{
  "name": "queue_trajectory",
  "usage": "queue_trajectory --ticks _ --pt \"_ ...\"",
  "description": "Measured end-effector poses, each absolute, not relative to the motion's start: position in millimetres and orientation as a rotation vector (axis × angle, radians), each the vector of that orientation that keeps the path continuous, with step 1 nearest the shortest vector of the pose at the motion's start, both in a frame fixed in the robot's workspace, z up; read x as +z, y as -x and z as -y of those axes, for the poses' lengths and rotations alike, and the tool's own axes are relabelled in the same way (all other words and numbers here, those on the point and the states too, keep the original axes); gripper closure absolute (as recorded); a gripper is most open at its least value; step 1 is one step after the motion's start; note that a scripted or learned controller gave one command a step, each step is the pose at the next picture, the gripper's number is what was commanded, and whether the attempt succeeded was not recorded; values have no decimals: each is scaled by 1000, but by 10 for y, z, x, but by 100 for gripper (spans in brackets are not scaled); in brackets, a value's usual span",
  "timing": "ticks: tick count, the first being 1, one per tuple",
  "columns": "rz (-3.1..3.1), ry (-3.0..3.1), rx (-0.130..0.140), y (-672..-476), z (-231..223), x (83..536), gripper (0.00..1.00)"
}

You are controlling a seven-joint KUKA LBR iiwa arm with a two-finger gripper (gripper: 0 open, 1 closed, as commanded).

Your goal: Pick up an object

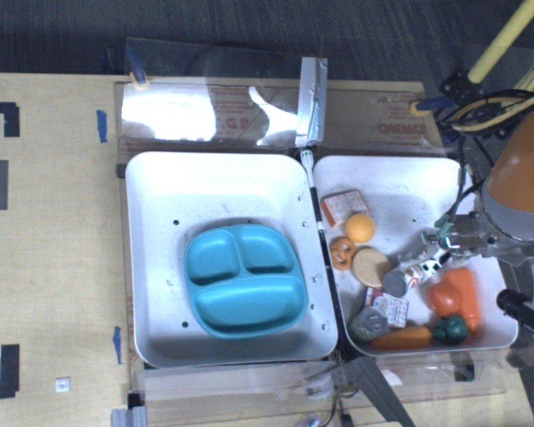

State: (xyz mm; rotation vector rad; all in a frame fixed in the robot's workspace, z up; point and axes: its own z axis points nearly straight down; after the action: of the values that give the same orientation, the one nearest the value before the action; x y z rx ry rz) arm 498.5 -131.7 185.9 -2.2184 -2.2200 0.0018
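Gripper [433, 254] low at right-centre of frame over right bin [400, 172]; we cannot tell its state. Orange ball [360, 228], upper bin, looks light, smooth, slippery — we'd pinch across its middle

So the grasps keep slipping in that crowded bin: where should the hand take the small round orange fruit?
Take the small round orange fruit across its widest middle, coming straight down from above. It is a ball lying at the top of the pile in the right white bin, with a carton and other toys close beside it.
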Motion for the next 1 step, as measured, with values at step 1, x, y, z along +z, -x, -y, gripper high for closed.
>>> queue_trajectory --ticks 1 --pt "2197 2254 -7 -5573 1362 1023 0"
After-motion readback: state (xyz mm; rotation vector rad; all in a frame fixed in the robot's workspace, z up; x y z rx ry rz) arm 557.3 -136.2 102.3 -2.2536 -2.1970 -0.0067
